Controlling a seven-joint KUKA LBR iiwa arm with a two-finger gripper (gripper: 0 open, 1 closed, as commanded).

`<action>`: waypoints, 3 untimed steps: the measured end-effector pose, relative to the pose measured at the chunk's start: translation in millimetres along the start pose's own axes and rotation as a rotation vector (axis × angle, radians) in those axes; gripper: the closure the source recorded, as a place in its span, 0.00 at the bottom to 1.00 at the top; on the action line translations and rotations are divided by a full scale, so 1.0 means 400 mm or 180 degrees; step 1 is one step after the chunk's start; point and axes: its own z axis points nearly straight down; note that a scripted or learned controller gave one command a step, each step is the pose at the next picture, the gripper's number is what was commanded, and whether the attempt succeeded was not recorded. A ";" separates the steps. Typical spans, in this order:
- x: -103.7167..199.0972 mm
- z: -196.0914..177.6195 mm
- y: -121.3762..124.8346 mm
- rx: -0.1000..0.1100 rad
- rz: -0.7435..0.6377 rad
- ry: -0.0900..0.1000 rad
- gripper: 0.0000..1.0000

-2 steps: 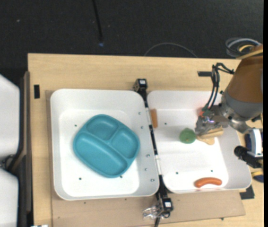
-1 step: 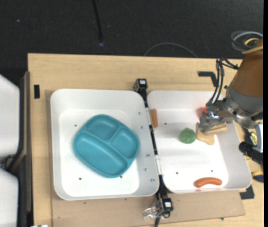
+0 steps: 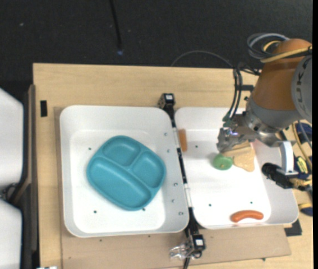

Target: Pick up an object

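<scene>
Pincer (image 3: 230, 144) low in right bin (image 3: 203, 206), grip state unreadable, just above green object (image 3: 222, 162) touching tan piece (image 3: 246, 159); risk: crowding nudges green away, grasp misses.

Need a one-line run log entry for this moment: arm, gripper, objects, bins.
arm: over right white bin | gripper: above round green object and tan wedge | orange sausage-shaped object: near front wall | teal divided plate: left white bin

Blue divided plate (image 3: 126, 172) lies in left white bin (image 3: 69, 150). Both bins on wooden bench (image 3: 102, 83); black clips (image 3: 166, 100) at top & bottom of their seam. White boxes (image 3: 1, 133) at far left.
</scene>
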 end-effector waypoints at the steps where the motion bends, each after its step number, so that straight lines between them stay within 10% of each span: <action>1: 0.103 -0.014 0.034 0.0000 -0.0002 0.0004 1.00; 3: 0.342 -0.018 0.126 0.0000 -0.0001 0.0000 1.00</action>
